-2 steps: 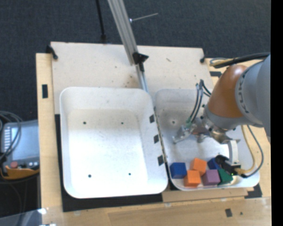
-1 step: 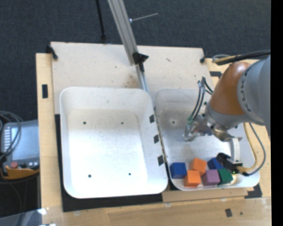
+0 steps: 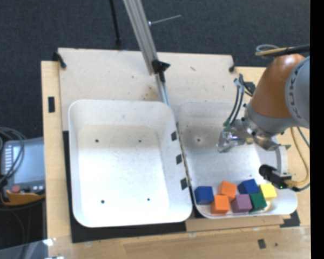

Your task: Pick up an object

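Seven blocks (image 3: 235, 196) lie clustered against the near wall of the right bin (image 3: 205, 117), and my gripper (image 3: 227, 141) hangs over that bin's bare middle, clearly farther from the near wall than they are. I cannot tell its state from this angle. I judge the orange block (image 3: 228, 188) nearest, toward the near wall.

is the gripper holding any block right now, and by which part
Nothing shows in the two-finger gripper. It hangs over the bare floor of the right white bin, apart from the coloured cubes clustered at that bin's near edge.
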Action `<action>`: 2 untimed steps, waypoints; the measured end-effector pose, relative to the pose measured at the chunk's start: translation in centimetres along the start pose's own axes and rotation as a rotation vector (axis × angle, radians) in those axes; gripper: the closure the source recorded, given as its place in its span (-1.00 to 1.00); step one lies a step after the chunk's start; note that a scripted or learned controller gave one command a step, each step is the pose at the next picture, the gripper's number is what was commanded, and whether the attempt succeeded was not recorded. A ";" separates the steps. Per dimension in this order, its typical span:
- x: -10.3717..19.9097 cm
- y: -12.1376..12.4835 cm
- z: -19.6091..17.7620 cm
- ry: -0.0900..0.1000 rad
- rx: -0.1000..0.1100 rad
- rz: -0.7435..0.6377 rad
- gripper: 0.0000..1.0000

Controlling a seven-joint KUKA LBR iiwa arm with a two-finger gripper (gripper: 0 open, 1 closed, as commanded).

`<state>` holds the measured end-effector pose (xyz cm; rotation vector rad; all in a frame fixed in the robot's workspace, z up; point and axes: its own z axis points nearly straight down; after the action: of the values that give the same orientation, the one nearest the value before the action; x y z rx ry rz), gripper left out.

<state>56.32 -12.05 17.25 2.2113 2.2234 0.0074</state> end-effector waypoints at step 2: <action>5.3 -0.1 -3.3 0.001 0.007 -0.001 1.00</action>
<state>56.13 -6.74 20.51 2.2145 2.2284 0.0007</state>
